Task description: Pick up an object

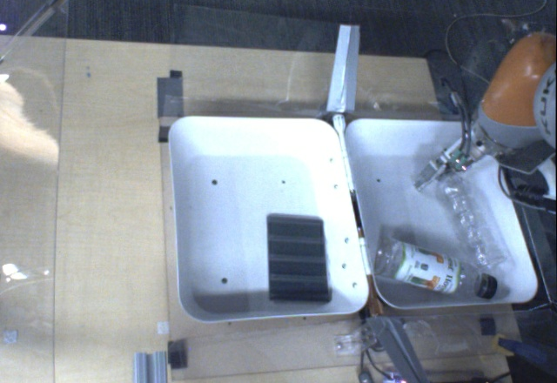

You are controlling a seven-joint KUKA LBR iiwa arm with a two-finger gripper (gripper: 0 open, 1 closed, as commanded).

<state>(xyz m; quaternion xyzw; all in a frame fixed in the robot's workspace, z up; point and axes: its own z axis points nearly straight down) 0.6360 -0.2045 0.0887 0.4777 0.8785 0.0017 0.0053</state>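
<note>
Bottles (pixel 428 269) crowding right bin (pixel 392 146)

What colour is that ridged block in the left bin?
Black, seen in the camera view: ridged block.

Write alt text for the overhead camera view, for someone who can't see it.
A grey arm's gripper hovers in the right bin above a clear plastic bottle and a labelled bottle lying on its side. The left bin holds a black ribbed block.

Both bins, the left bin (pixel 200 198) and the right bin (pixel 392 155), looked like smooth matt white plastic; the ribbed black block (pixel 298 257) was matt, the labelled bottle (pixel 428 269) clear glossy plastic, the crumpled bottle (pixel 470 220) transparent, and the bench (pixel 104 198) pale wood
</note>
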